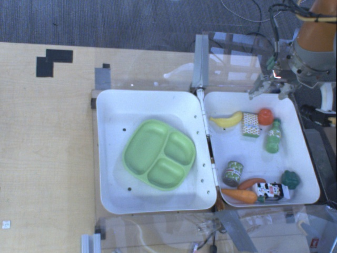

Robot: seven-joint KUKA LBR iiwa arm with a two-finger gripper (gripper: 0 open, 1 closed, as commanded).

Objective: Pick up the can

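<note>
The gripper (269,90) hung above the far edge of the right bin (310,157), at about one o'clock from that bin's centre. Its two fingers stood well apart, wide open, and nothing was between them. The grey arm (316,41) with its orange band came in from the upper right corner.

The can (233,173) stood upright in the right bin, at about seven o'clock from the bin's centre and near the wall that divides the two bins. It was well apart from the gripper. A carrot (239,195) lay just at six o'clock from the can, along the near wall, and a reddish sausage-like piece (251,183) lay just beside the can at four o'clock.

Further in this bin I saw a banana (227,120) at eleven o'clock, a small yellow-green box (250,125) beside it, a red tomato (265,116), and a green bottle (273,137) lying at about two o'clock. A small carton with black and white print (273,192) and a dark green broccoli (290,179) were at five o'clock.

The left bin (110,141) held a light green plate with compartments (159,154), roughly in its middle.
</note>
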